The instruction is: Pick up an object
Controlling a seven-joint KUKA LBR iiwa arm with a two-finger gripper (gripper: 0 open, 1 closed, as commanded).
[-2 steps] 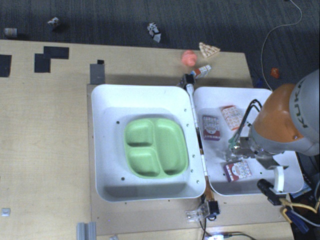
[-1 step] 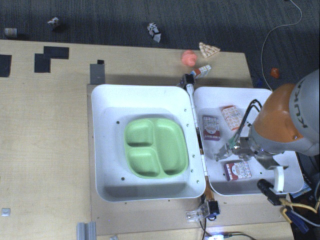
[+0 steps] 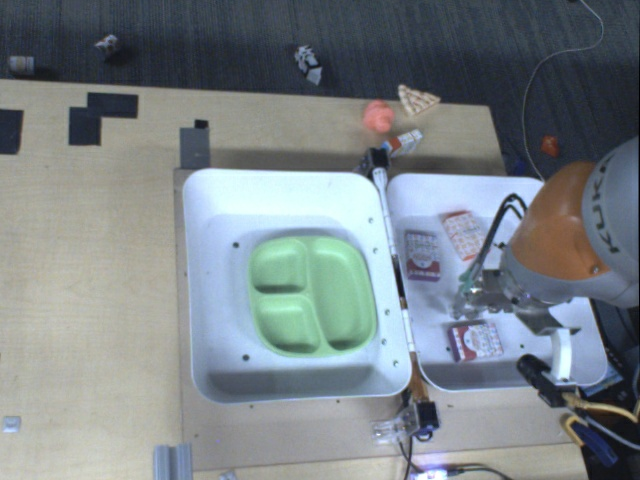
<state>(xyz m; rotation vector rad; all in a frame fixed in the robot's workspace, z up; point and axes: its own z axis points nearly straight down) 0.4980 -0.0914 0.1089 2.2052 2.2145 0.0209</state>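
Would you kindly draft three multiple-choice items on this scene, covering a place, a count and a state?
1. Where does the green tray lie?
A. left bin
B. right bin
C. bare bench

2. How many small packets lie in the right bin?
A. one
B. three
C. six

3. How does the tray sit?
A. flipped over
B. leaning on the bin wall
C. flat, compartments facing up

Answers: 1 A, it sits within the left bin. 2 B, packets show at and. 3 C, its three hollows face the camera.
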